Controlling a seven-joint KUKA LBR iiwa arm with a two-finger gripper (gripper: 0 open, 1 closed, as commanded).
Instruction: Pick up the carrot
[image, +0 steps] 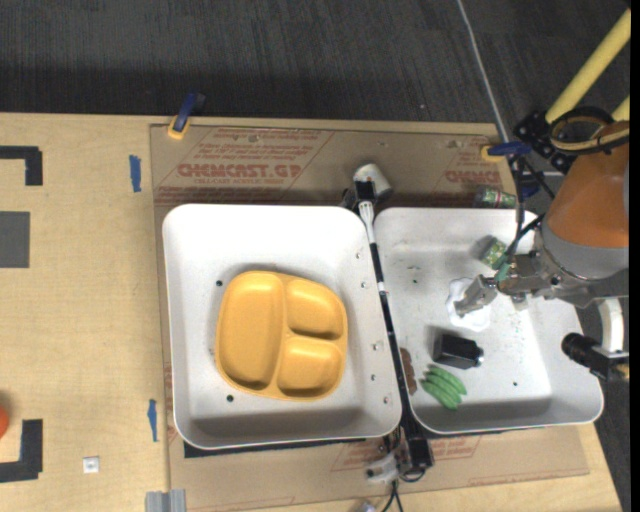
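My gripper (478, 294) hangs low over the middle of the right bin (530, 400), with the grey arm and its orange band reaching in from the right. Directly under and beside it lies a small white crumpled object (470, 308). A black block (457, 349) rests a little nearer the front, and a green ridged pod-like item (443, 386) lies at the bin's front left. The arm's body hides part of the bin's right side.
The left bin (190, 300) holds a yellow divided plate (282, 334). A black cable (385, 330) runs along the seam between the bins. Cables and a yellow pole (590, 70) crowd the back right. An orange thing (3, 422) pokes in at the far left edge.
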